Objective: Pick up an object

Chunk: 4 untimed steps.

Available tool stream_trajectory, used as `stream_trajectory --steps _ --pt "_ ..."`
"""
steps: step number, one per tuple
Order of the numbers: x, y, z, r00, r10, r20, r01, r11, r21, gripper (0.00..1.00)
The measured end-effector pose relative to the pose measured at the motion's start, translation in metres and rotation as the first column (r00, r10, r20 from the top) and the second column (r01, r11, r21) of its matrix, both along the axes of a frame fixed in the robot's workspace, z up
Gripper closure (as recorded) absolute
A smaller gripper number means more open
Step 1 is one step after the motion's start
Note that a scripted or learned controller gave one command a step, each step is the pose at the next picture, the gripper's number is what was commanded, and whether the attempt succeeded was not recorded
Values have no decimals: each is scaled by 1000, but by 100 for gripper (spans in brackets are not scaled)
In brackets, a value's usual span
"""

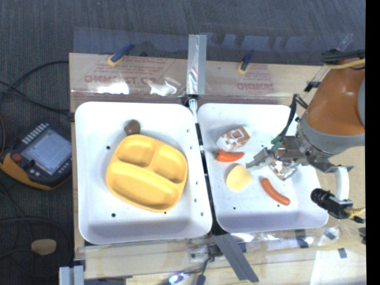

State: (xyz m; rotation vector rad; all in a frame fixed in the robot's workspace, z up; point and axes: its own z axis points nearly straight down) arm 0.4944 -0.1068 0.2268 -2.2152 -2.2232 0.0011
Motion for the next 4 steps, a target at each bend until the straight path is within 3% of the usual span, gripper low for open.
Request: stream_trajectory --steps 1,2,3,4 --pt "17 -13 -125 990 143 1 -143 990 0 0" --pt "74 -9 -137 992 122 13 -122 993 -5 0" --pt "76 -8 -125 992 122 20 -122 992 -3 100" --pt "120 54 -43 999 -43 1 43 999 -4 100"
